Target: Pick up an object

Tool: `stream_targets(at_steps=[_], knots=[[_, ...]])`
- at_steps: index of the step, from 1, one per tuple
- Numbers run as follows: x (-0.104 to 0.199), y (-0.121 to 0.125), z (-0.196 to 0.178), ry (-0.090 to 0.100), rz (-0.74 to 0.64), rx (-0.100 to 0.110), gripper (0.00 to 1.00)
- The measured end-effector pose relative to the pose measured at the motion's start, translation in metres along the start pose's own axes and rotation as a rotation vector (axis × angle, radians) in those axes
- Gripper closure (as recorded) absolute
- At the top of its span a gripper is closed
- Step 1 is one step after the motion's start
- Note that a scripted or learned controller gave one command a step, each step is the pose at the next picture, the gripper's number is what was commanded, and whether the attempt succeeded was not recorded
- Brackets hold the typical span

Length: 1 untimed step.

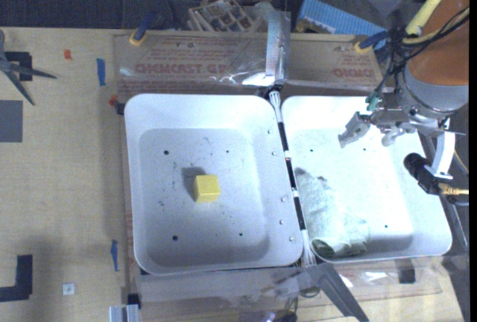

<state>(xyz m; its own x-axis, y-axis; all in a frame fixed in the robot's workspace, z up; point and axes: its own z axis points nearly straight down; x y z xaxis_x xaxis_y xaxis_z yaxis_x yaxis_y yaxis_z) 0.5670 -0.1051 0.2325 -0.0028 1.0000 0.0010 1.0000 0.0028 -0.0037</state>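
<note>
The gripper (370, 128) hangs over the upper part of the right bin (425, 238), its fingers spread apart with nothing between them. A yellow block (207, 188) sits near the middle of the left bin (141, 119), well apart from the gripper. A rolled pale towel (328, 216) lies along the right bin's left side, close to the divide between the two bins.
</note>
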Motion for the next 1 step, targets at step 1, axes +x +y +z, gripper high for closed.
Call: stream_targets(at_steps=[1], knots=[[0.0000,0.0000,0.0000,0.000,0.000,0.000,0.00]])
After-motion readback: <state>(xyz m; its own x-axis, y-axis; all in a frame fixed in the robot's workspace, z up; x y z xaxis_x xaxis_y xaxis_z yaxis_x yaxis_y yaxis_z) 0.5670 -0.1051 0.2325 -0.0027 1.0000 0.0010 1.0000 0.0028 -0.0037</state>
